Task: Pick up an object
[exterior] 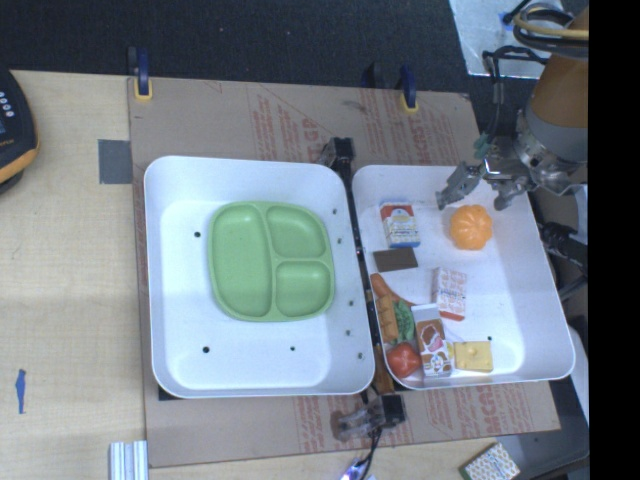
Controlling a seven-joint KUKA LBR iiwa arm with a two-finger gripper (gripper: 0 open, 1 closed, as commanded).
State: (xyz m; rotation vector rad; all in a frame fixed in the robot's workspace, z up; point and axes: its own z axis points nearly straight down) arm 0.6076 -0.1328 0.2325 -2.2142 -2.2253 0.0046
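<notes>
My gripper (pixel 483 190) hangs open over the upper right part of the right bin (pixel 535 268), its fingers spread just above an orange (pixel 471 227). Nothing sits between the fingers. In the same bin lie a small carton with a red and blue label (pixel 401 224), a brown rectangle (pixel 395 260), a red and white packet (pixel 450 293), a carrot (pixel 383 303), a tomato (pixel 402 359), a small printed box (pixel 432 346) and a yellow cheese block (pixel 472 356).
The left bin (pixel 170 298) holds a green divided plate (pixel 271 260). Clamps stand between the bins at the top (pixel 341 152) and bottom (pixel 372 415). A dark device (pixel 12 128) lies at the bench's left edge.
</notes>
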